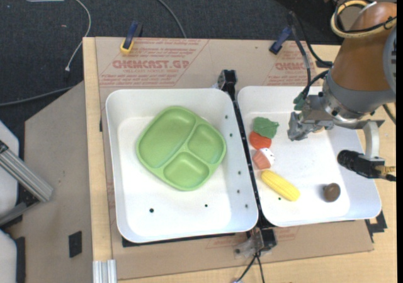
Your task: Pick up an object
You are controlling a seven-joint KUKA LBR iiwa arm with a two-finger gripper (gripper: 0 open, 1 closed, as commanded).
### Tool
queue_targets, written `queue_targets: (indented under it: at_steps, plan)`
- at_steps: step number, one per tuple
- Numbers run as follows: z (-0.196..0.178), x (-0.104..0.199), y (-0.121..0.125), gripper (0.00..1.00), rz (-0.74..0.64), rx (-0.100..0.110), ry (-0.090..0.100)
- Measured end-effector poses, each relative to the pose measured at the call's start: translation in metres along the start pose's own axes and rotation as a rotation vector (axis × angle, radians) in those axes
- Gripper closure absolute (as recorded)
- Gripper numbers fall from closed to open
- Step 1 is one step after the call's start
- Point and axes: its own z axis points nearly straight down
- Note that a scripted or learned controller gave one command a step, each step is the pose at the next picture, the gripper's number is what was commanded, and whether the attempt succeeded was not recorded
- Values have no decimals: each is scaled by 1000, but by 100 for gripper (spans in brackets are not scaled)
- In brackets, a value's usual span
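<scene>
Desk (157, 55): tan board with red print, bearing two shallow white plastic bins side by side; blue clamps at the far edge.
Left bin (126, 206): holds a light green moulded plastic tray (181, 147) with three compartments, lying flat near the middle, turned at an angle to the bin walls.
Right bin (315, 206): holds five small items and the arm's tool end.
Green leafy toy piece (266, 127): near the bin's left wall, far half.
Red-orange rounded toy piece (259, 140): just beside the green piece, on its near side, touching or nearly so.
Pink-and-white block with dark dots (263, 159): just beside the red-orange piece, nearer still.
Yellow corn-shaped toy (280, 186): lying on its side at a slant, close below the pink-and-white block.
Small brown round object (331, 192): near the bin's right front corner, well apart from the others.
Jaws (301, 130): over bare floor in the far half of the right bin, to the right of the green piece, not touching it; opening cannot be told; nothing seen held.
Arm (362, 67): grey with orange band, reaching in from the right.
</scene>
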Motion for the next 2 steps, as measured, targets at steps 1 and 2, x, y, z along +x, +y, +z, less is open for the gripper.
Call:
queue_targets:
  at_steps: [1, 2]
  plan:
    - [11, 57, 23, 100, 0, 1, 0]
    - [5, 114, 34, 100, -1, 1, 0]
